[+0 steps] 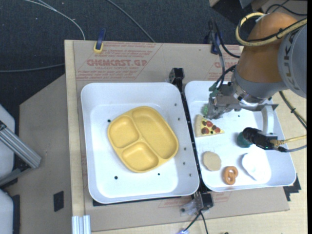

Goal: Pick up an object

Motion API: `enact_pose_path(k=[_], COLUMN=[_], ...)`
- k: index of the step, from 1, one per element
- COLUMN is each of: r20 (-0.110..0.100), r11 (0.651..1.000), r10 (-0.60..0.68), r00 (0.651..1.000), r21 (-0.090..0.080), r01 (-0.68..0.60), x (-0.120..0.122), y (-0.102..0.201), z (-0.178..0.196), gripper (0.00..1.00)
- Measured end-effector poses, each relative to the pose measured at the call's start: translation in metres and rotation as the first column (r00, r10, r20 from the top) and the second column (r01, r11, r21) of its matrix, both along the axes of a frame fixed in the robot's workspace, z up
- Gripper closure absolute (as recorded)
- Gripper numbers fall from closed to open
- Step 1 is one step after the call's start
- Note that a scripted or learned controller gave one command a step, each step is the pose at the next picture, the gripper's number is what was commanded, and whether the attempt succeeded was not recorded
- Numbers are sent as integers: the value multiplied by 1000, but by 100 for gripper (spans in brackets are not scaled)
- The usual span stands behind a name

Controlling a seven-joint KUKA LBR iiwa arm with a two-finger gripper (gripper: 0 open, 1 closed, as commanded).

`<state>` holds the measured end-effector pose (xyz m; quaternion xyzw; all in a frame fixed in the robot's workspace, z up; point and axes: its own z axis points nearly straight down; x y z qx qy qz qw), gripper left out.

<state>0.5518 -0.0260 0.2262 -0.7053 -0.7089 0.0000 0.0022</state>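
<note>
Orange banding was seen on the thick grey arm [265, 43], which was reached in from the right and bent down over the right bin [280, 179]. Its wrist was angled toward the bin's upper left part, and the gripper [210, 110] was held low above the bin floor, just above the top edge of the pizza slice toy [208, 127]. How far the gripper was open could not be told, as its tip was hidden among dark hardware and cables, and nothing was seen held by it. Below the pizza slice, a tan cookie [211, 160] was laid, with a pretzel [230, 174] just beside it to the right. A white object [255, 165] was placed near the bin's lower right, and a dark green object [243, 139] lay above it. A yellow divided tray [142, 138] was set in the left bin [97, 111], tilted diagonally. Both bins were carried on the cardboard-covered worktop [126, 57].
</note>
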Motion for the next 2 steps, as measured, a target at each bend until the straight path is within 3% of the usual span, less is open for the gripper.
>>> enact_pose_path(k=[2], r20=[1], r11=[1000], r10=[2], r00=[1000], r21=[0], r01=[-2], x=[-14], y=[116], z=[7], gripper=[100])
